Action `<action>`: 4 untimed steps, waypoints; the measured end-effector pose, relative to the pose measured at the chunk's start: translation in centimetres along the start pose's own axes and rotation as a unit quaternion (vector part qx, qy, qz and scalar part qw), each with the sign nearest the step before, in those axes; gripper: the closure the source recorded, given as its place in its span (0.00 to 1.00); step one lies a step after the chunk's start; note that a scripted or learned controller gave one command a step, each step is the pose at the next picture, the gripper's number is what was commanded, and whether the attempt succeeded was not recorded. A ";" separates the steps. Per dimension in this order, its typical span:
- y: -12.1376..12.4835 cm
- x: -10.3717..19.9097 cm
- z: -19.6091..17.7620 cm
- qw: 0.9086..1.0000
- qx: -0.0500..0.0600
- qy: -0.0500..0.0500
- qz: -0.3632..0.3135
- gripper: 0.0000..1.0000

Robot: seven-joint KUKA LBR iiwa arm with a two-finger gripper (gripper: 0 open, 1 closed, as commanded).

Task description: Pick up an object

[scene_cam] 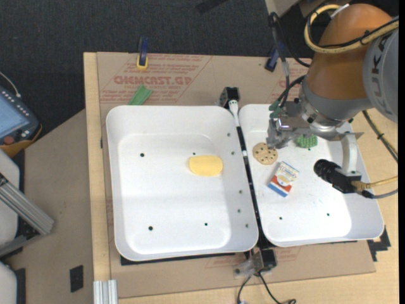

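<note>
A yellow oval object (205, 165) lies near the middle of the left bin (126, 189). In the right bin (316, 230) a round tan cookie with dark spots (264, 152) lies at the upper left. A small red, white and blue packet (283, 178) sits below and right of the cookie. A green piece (306, 140) lies near the back of the right bin, partly hidden by the arm. My gripper (276, 136) hangs low just above and right of the cookie, with nothing seen held.
Both bins rest on a brown cardboard sheet (101, 246). A green strip (140, 95) and a blue-and-yellow clamp (143, 54) sit at the sheet's back left. A black clamp (228, 97) is between the bins at the back.
</note>
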State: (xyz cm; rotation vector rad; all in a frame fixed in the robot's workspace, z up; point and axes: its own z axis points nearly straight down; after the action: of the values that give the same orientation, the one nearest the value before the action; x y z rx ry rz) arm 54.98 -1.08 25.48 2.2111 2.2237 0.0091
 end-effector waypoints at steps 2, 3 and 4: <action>-1.8 7.6 -1.8 1.000 0.002 0.000 0.002 1.00; -5.6 9.6 -9.8 1.000 0.000 0.001 0.001 1.00; -5.0 7.6 -2.2 1.000 0.009 -0.001 0.005 1.00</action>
State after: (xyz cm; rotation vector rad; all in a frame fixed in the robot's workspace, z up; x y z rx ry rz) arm 49.93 6.52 27.63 2.2295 2.2211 -0.0125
